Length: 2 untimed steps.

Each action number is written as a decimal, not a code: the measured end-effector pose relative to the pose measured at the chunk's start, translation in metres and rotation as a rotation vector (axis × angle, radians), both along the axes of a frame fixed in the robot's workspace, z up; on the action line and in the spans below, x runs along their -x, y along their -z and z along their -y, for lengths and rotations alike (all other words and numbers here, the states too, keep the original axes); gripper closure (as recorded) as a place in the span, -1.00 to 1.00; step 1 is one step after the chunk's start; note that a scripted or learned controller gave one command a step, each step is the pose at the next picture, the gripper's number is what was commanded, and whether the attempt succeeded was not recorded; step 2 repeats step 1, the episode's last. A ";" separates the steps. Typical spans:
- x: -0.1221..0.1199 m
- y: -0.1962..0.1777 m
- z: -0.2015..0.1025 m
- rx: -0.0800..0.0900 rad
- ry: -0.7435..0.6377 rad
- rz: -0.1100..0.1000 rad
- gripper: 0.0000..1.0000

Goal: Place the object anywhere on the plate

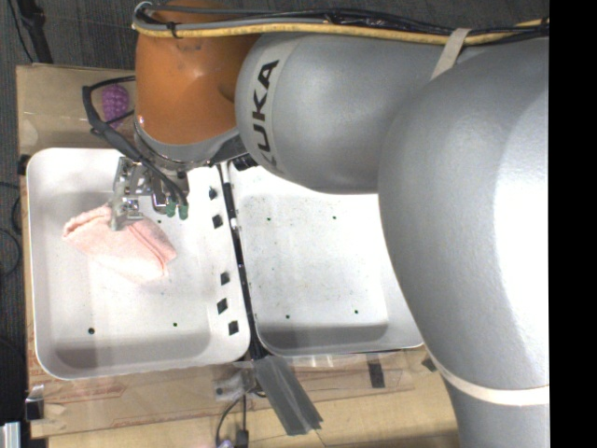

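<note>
Pink cloth (123, 242) partly hidden beneath the hand (131, 211).

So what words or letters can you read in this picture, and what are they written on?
"UKA": big dark letters on the grey arm, running down its rounded shell, just past the orange band. It looks like the end of a longer name, with the start cut off by the curve.

Nothing else can be read: there is no writing on the white bins or the pink cloth.

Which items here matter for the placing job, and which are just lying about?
Job:
pink cloth in left bin
gripper just above the cloth

Lying about:
purple thing beyond the left bin
right bin

No plate is identifiable.
</note>
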<state>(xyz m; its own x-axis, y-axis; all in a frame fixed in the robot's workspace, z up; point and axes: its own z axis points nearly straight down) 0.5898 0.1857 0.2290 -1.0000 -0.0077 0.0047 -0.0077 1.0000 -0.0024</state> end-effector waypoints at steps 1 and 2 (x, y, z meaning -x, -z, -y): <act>0.000 0.000 0.000 0.000 0.000 0.001 -1.00; 0.000 0.000 0.000 0.000 0.000 0.001 -1.00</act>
